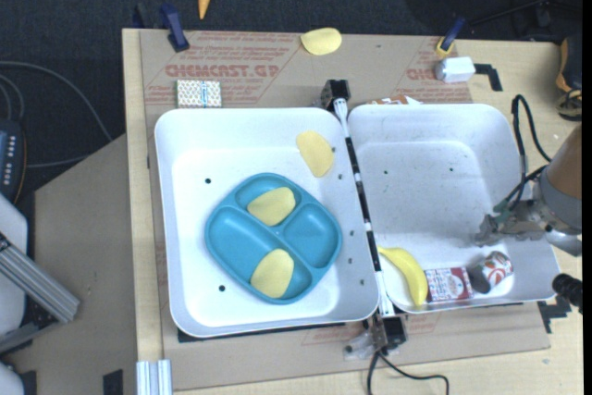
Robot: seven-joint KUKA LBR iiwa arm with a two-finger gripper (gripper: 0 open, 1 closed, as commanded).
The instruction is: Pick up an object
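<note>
Banana lies at the front left corner of the right bin, just beside a small red-and-white packet and a round red-and-white object. Over the bin's right side, near that round object, hangs the gripper; nothing is visibly held, and its opening cannot be judged. In the left bin sits a blue divided plate with two yellow pieces.

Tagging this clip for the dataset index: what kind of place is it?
Likely a robotics lab pick-test bench: two white bins on a board, toy items like a banana and blue divided plate, loose cables on dark floor.
</note>
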